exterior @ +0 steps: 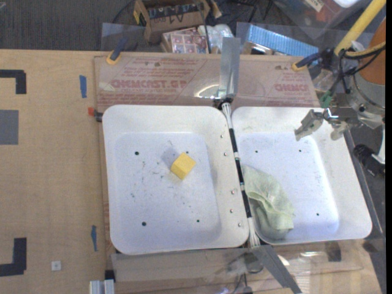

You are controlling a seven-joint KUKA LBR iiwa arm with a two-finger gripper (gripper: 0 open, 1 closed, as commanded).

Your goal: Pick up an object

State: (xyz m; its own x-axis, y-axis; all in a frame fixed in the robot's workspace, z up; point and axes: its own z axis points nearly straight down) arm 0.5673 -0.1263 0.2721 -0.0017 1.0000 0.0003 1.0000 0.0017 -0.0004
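Jaws (pixel 323 126) spread above right bin (pixel 343 225)

We note a light wooden bench top (pixel 49 182) running across the left and lower part of the view, marked with black angular tape (pixel 15 81), a grey square patch (pixel 7 127) and short blue tape strips (pixel 82 86). A brown cardboard sheet (pixel 159 81) with red lettering lies along the back, under clear plastic. Beyond it we see dark grey floor (pixel 55 8), perhaps carpet, and a clutter of boxes (pixel 174 11) and printed packs (pixel 190 40), too jumbled to identify. A yellow hose (pixel 364 17) slants across the upper right. Light is even, with soft glare.
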